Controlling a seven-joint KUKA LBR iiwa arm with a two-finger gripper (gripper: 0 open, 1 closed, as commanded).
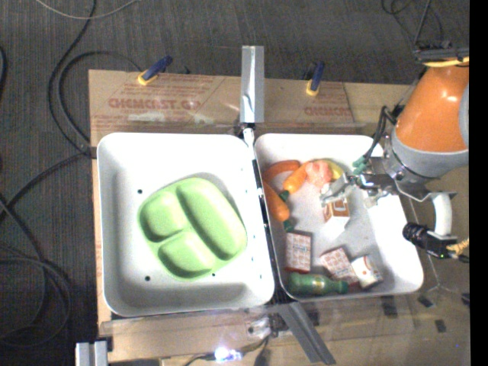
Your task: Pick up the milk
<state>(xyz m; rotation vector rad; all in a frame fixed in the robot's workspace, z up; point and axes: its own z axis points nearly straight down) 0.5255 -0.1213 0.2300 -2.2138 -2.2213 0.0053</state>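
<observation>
Two white bins (pixel 114 227), one green plate (pixel 192 227).

Dark carpet floor (pixel 152 14) strewn with cables (pixel 65 59) surrounds a cardboard-topped bench (pixel 191 101).

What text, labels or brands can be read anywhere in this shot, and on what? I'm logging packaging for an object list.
"CHEMCAST..." reads in faint red print on the cardboard sheet behind the left bin; the letters after it are blurred.
More red print on that cardboard behind the right bin: too blurred to read.
Cartons in the right bin, the one at the gripper and the patterned carton: print too small to read.
</observation>
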